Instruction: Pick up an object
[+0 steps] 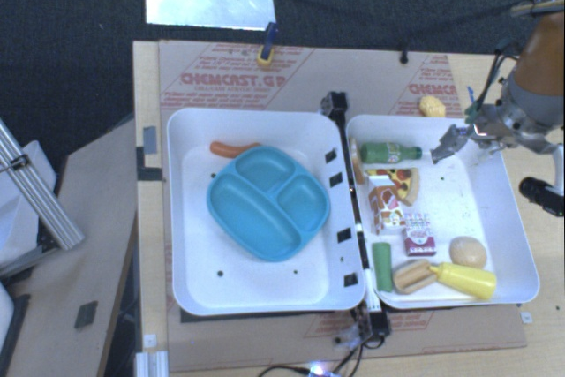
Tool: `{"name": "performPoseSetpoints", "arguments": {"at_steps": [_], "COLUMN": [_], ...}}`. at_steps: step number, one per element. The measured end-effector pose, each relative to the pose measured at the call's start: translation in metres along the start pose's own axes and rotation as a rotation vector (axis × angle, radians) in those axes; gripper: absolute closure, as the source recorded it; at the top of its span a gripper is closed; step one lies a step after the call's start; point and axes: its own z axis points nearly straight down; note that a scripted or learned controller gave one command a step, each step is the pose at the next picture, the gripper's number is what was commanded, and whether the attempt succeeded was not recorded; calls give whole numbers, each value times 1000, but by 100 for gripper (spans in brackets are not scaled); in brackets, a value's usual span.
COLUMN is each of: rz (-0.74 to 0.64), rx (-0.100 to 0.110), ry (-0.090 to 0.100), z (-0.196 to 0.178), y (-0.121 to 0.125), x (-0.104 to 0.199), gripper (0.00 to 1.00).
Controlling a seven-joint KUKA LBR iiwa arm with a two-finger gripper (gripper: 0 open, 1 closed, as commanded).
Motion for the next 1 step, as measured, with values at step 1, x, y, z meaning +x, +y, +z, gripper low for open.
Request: {"name": "performPoseSetpoints", "arguments": {"at_steps": [1], "rz": [0], "rx": [0], "ry": [0], "z": [42], "y": [1], "x": [-3], "gripper": [0]}}
